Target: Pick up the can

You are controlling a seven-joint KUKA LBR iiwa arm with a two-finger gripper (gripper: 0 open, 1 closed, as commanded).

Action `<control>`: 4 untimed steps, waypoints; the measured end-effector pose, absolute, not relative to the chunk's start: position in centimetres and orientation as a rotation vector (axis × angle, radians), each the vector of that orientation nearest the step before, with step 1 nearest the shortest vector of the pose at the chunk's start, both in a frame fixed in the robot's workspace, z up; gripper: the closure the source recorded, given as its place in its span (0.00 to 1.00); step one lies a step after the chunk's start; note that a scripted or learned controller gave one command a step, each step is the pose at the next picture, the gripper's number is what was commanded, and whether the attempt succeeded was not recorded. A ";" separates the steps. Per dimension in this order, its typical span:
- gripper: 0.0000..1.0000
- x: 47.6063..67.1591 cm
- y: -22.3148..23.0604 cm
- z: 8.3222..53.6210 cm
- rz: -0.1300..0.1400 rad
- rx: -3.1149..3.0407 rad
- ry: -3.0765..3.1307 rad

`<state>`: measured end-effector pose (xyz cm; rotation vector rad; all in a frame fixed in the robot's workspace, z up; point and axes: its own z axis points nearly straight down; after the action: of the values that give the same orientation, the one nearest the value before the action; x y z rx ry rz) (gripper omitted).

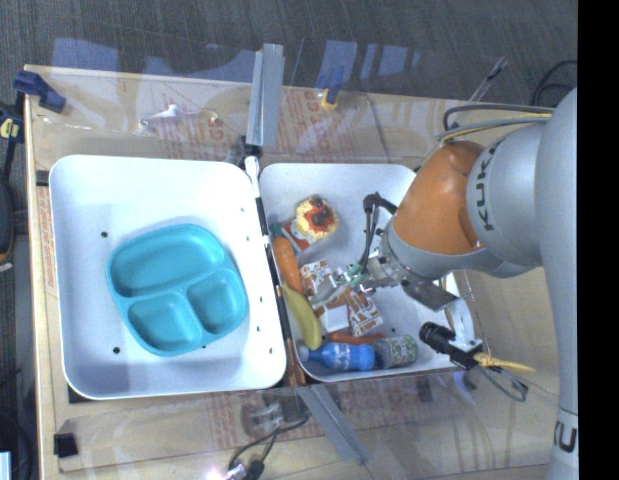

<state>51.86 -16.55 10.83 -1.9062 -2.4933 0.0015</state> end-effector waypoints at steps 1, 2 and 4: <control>0.00 47.7 -15.8 15.0 0.001 -1.788 -2.578; 0.00 47.7 -21.0 9.2 0.000 -2.044 -2.380; 1.00 47.7 -20.7 19.5 0.002 -2.488 -1.915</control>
<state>47.70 -20.66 19.52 -2.4877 -1.9146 0.0017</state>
